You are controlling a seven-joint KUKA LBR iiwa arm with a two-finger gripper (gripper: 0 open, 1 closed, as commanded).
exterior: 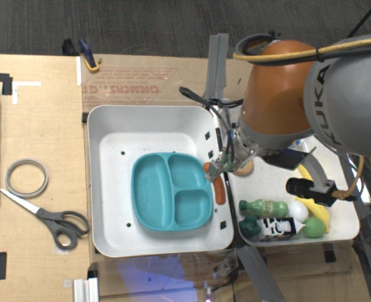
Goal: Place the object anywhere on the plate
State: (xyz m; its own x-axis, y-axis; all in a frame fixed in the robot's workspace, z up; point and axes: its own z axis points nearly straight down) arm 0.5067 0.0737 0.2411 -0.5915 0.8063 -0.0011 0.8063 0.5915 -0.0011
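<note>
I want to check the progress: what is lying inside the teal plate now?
All three compartments of the teal plate look bare. An orange sausage-like object hangs beside its right rim, below the gripper. Nothing covers the plate.

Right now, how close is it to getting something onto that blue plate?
Partway. The gripper sits over the divider between the bins, and a hot dog hangs or lies just below it, beside the plate. Whether it is gripped is unclear. Nothing rests on the plate; the placing is left.

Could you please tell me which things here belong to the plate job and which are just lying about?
Job: teal plate, sausage, claw.
Lying about: scissors, tape roll, green bottle, banana, white bins.
</note>
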